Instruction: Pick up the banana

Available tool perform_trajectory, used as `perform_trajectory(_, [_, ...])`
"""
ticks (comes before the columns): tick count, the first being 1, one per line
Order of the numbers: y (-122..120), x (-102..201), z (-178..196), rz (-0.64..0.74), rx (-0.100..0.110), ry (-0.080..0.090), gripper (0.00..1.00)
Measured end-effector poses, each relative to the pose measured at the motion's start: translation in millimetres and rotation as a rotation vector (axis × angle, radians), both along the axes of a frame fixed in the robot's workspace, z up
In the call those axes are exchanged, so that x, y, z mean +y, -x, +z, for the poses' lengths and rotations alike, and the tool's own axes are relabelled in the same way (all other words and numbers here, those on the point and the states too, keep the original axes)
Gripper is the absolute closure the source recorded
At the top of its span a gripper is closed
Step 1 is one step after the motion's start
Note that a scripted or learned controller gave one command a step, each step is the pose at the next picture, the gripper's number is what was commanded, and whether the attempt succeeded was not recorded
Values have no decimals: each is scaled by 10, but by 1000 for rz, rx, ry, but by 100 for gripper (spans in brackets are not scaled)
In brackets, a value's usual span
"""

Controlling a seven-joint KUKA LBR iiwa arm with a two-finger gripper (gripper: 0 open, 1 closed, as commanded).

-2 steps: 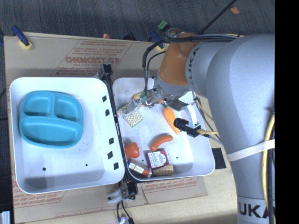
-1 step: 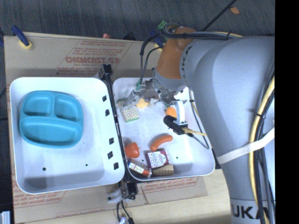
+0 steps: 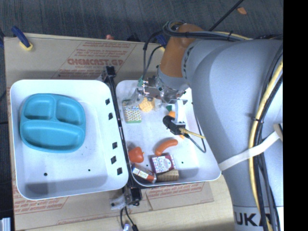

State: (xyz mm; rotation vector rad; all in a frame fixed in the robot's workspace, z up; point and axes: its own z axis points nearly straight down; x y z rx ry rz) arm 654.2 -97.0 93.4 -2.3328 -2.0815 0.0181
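Observation:
My gripper (image 3: pixel 153 93) hangs low over the far end of the right bin (image 3: pixel 204 170), under the orange-banded wrist. Just in front of it lies a small yellow-orange lump (image 3: pixel 146 105); it is too small and too covered to tell whether this is the banana. The lump touches or nearly touches the gripper's tip. The wide grey arm hides the right side of the bin.
The right bin also holds a green-patterned box (image 3: pixel 132 113), an orange sausage (image 3: pixel 166 146), a red pepper (image 3: pixel 136 154), a maroon packet (image 3: pixel 162 163), a small bottle (image 3: pixel 144 173) and a cracker (image 3: pixel 169 175). A blue divided tray (image 3: pixel 52 121) lies in the left bin (image 3: pixel 62 182).

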Motion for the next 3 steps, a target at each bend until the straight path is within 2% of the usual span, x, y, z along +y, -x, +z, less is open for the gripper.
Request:
perform_trajectory(1, [-20, 6, 112, 5, -9, 1, 100])
perform_trajectory(2, [-28, 116, 1873, -68, -18, 4, 100])
perform_trajectory(3, [-19, 1056, 1641, -101, -13, 4, 100])
